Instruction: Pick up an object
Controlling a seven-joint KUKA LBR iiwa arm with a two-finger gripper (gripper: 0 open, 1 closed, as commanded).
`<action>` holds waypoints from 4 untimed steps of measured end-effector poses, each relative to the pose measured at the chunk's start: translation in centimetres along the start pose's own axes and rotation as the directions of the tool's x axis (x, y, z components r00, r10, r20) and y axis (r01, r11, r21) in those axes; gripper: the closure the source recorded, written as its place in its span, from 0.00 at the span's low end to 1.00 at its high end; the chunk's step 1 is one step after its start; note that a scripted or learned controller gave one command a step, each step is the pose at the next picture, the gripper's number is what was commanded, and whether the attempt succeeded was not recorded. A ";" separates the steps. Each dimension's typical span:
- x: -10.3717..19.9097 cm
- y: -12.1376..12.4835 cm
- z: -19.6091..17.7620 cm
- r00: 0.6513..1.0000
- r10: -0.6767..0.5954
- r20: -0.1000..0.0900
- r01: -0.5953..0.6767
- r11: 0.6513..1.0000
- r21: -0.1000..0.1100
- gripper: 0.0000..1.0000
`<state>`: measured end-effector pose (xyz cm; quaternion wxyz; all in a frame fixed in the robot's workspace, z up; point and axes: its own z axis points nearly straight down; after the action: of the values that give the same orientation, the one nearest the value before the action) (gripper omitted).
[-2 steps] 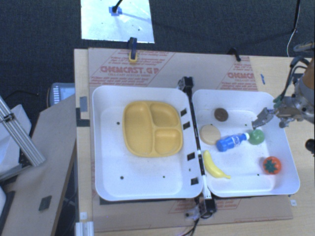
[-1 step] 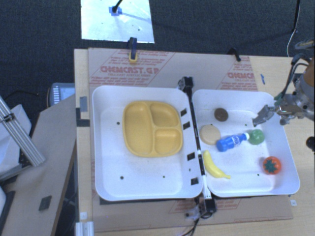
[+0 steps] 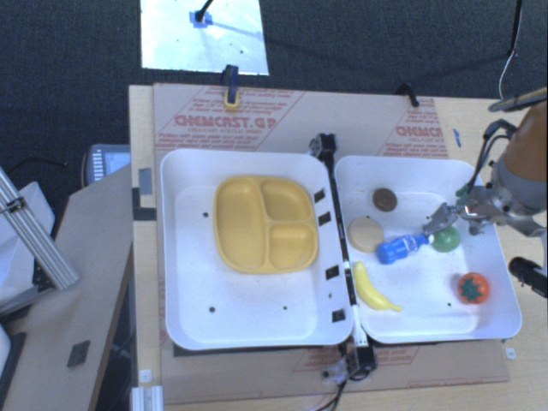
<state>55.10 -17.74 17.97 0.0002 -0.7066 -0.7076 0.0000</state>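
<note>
Hand (image 3: 443, 221) low in right bin (image 3: 505, 315), right-centre of frame, over green ball (image 3: 447, 241); I cannot tell finger state. Blue bottle (image 3: 400, 248) just left of ball, touching tan disc (image 3: 366, 234). Banana (image 3: 373, 288) below, tomato (image 3: 472, 288) lower right, brown disc (image 3: 384, 199) above. Yellow tray (image 3: 264, 223) in left bin (image 3: 184, 315)

From my feed I see dark blue-grey carpet (image 3: 68, 58) around a pale wooden bench (image 3: 141, 255), its top covered by a printed sheet of cardboard (image 3: 257, 118). A shiny square plate (image 3: 203, 24) lies on the floor beyond, and an aluminium rail (image 3: 30, 229) slants at left
</note>
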 end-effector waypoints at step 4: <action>-0.9 1.5 0.2 1.000 -0.002 0.003 0.002 1.000 -0.006 1.00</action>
<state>56.58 -18.64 17.81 -0.0030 -0.7058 -0.7084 -0.0013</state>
